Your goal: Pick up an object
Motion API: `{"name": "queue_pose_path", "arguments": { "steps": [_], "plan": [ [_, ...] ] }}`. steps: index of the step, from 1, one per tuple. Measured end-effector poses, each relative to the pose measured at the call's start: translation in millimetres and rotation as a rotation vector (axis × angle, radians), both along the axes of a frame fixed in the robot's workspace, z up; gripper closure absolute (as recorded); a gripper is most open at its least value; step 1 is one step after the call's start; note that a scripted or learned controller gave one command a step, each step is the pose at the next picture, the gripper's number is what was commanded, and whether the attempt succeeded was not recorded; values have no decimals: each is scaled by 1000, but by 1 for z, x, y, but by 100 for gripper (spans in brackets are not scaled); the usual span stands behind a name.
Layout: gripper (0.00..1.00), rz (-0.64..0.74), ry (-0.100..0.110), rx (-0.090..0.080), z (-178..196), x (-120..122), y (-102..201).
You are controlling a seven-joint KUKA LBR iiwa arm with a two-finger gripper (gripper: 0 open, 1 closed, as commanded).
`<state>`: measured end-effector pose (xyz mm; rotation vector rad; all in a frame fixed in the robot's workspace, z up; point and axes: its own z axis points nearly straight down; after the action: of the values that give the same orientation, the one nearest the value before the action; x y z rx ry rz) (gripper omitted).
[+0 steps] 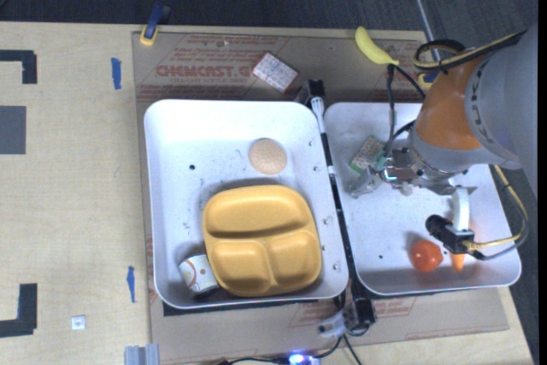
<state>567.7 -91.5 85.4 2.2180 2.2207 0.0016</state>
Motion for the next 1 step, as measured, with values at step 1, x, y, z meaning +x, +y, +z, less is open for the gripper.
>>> {"name": "queue_pose_path", "arguments": {
  "steps": [1],
  "plan": [
    [0, -2, 1, 1, 0, -59, -4]
  ]
}}
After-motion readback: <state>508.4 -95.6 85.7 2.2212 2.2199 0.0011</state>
